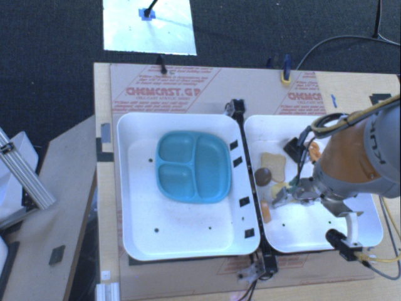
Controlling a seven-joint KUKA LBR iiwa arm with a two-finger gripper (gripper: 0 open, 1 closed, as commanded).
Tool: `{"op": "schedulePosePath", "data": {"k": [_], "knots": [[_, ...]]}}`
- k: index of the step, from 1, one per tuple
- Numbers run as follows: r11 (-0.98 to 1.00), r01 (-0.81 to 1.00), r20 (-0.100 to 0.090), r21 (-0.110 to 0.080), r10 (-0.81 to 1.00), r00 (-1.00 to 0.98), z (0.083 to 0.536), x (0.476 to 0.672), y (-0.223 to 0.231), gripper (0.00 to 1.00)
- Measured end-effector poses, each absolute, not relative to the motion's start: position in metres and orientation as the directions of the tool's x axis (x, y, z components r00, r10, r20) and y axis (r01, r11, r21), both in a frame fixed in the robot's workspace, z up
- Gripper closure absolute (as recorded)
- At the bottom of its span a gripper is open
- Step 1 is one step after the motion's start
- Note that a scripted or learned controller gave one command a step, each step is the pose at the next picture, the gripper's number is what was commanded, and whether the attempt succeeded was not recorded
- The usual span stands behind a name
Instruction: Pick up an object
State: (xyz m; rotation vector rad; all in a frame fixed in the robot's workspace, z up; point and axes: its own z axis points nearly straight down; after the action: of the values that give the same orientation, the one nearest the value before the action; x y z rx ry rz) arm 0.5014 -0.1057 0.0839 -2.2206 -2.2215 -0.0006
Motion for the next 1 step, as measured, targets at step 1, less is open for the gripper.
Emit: {"op": "schedulePosePath", "data": {"k": [1], "knots": [[0.001,1.000,0.003,0.004,1.000,-0.001,0.0962,0.5030,-0.1049,1.00]]}}
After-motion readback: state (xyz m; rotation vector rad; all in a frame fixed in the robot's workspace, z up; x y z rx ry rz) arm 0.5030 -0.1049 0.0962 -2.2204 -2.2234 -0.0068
